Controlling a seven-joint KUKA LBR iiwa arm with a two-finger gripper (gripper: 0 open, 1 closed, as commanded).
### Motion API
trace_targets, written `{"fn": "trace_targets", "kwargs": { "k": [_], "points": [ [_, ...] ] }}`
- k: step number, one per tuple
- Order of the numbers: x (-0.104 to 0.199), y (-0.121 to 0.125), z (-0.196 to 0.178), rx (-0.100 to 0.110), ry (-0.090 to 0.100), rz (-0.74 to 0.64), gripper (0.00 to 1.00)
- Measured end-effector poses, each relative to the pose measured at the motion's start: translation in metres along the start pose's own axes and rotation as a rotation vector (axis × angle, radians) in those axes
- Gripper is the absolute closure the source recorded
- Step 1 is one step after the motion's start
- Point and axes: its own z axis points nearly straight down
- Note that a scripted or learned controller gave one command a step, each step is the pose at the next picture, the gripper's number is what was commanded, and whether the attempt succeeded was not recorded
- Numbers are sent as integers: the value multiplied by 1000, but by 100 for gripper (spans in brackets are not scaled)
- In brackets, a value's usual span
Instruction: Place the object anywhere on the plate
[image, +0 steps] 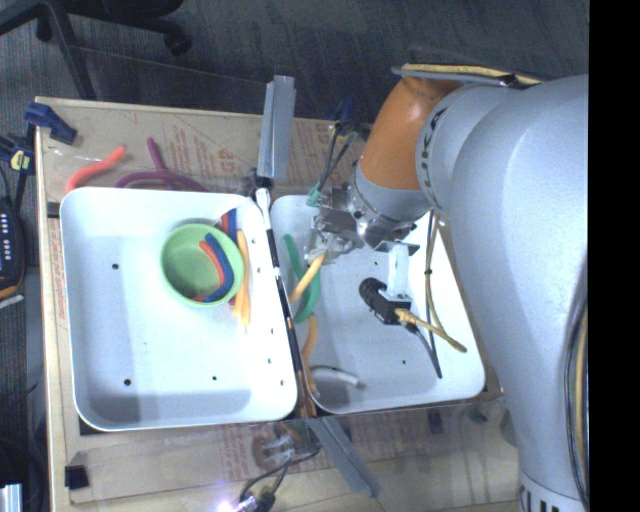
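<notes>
Our gripper (325, 238) hangs low over the left part of the right bin (400, 375), and a thin yellow stick (307, 278) slants down and to the left from its tip. We cannot tell whether the stick is clamped or merely lies beneath it, and nothing more of the grip can be read.

The green plate (190, 262) sits in the left bin (150, 390), with red, blue and orange strips along its right rim.

We judge the step in hand to be securing the stick. To do it well, we should lift straight up, carry it clear over the wall between the bins, and let go above the bare green centre.

The arm (520, 200) reaches in from the right, its orange band (400, 130) bent over the right bin's far edge, wrist pointing down.
</notes>
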Motion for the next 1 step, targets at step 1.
{"fn": "trace_targets", "kwargs": {
  "k": [1],
  "points": [
    [0, 0, 0, 0, 0, 0, 0]
  ]
}}
